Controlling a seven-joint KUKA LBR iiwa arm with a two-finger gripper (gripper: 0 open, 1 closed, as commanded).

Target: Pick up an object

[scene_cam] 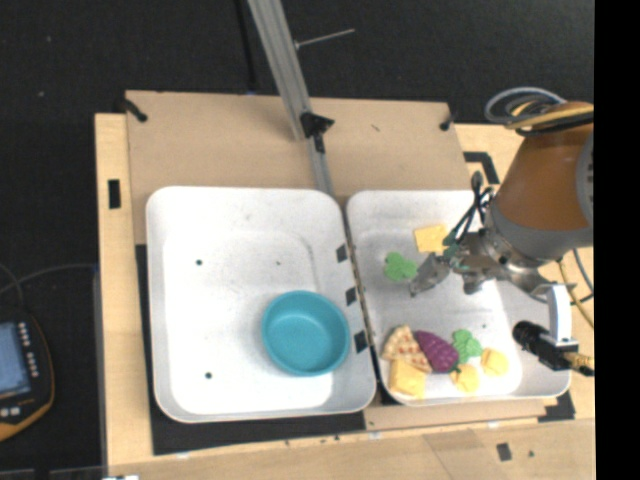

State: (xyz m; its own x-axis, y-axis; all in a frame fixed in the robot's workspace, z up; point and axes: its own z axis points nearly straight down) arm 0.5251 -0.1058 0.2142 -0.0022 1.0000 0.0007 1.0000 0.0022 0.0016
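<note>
The gripper [447, 273] hangs over the right bin [372, 218], apparently open, near a green toy [400, 266]; the left bin [180, 218] holds a blue bowl [303, 333].

Two white bins [250, 208] — one teal bowl [304, 332], two green pieces [400, 266], one purple [436, 349], roughly five yellow (clustered, hard to separate) [431, 237].

Robot lab: plywood bench [250, 138], two white bins [200, 228], metal camera mast [280, 58], teach pendant [20, 368] on dark floor.

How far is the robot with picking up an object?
Done: the arm has reached over the right bin. In hand: the end effector hangs near the green toy and yellow piece, nothing visibly gripped. Left: grasp and lift one.
</note>
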